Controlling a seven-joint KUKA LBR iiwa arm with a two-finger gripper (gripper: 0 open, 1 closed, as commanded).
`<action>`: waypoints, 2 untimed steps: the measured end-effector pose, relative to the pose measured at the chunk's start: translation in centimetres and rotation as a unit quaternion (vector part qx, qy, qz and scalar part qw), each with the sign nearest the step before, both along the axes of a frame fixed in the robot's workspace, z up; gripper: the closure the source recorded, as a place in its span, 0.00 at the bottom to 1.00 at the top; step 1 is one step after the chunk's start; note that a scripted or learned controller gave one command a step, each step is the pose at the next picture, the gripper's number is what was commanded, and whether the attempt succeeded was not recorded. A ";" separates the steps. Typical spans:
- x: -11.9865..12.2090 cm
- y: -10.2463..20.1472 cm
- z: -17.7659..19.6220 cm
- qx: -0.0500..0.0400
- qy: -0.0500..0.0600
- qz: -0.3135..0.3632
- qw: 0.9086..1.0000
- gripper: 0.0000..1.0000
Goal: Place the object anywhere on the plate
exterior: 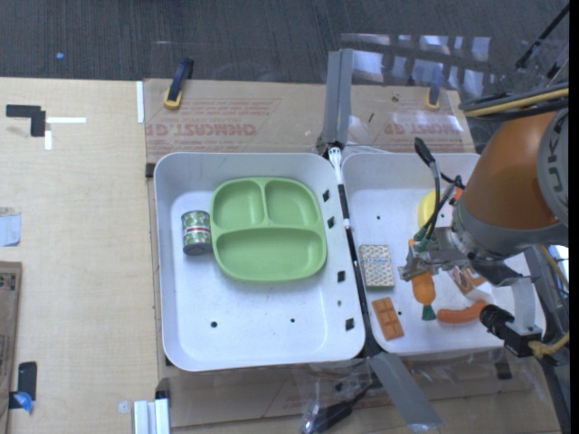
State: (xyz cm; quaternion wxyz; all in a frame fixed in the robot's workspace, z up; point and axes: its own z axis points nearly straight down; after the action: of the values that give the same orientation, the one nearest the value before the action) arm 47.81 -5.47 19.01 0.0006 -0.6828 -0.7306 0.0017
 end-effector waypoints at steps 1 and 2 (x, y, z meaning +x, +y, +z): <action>5.2 5.2 -0.1 0.000 0.000 0.052 0.999 1.00; 11.0 10.1 0.0 0.000 0.000 0.142 0.990 1.00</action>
State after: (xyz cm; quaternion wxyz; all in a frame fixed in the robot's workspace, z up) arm 58.77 4.65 18.96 0.0002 -0.5722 -0.8201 0.0020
